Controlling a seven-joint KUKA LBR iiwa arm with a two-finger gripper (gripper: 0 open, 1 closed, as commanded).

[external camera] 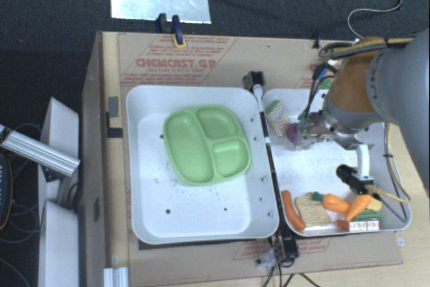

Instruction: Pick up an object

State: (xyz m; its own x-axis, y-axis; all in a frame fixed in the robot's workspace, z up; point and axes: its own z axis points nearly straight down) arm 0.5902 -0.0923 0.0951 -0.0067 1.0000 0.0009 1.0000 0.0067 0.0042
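1. The only readable text is red print on the brown sheet covering the surface. It says "CHEMCAST GP" in big letters behind the bins. The smaller lines above that are too tiny to read, and more of the same red print pokes out along the front edge.
2. The left bin has a green divided plate lying flat in it with three compartments, and I can't see any logo on it.
3. The gripper is down in the back half of the right bin. A small purple object sits right against its left-hand side in the view. Honestly I cannot tell if the gripper is spread or closed, or whether it actually has the purple thing.
4. Just behind the purple object, against the bin's left wall, is a speckled pale item.
5. The front of the right bin holds an orange sausage, a bread slice beside it and two carrots.
6. A red packet with a white label strip lies at the front edge. There's writing on it, but it's too small to make out.
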